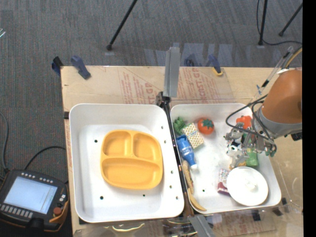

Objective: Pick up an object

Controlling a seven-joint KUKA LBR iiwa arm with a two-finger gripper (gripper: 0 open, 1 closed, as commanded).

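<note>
Over the right-hand bin, near its far-right wall, the gripper hangs low among the clutter, a tangle of dark metal and looped black cable beneath the arm's rounded orange band. Whether it is spread or closed cannot be told from here; its tip is lost against the small things under it, and nothing can be seen held in it.

Candidates for picking lie all around it. Just beneath it and slightly toward the camera sits a green block, touching or nearly touching the tool. Just behind it, toward the far wall, is a small orange piece. In front of it, nearer the camera, lies a smooth white round disc with a small knob at its centre, and beside the disc's left edge a flat pink-and-white packet.

Well to the gripper's left are a glossy red tomato-shaped toy, a cream piece with a criss-cross pattern, a leafy green lump and a blue bottle lying on its side. A long, tan, curved stick runs along the bin's left wall.

Farther left still, the other bin holds a yellow plastic plate, rounded-square and split into three compartments.
</note>
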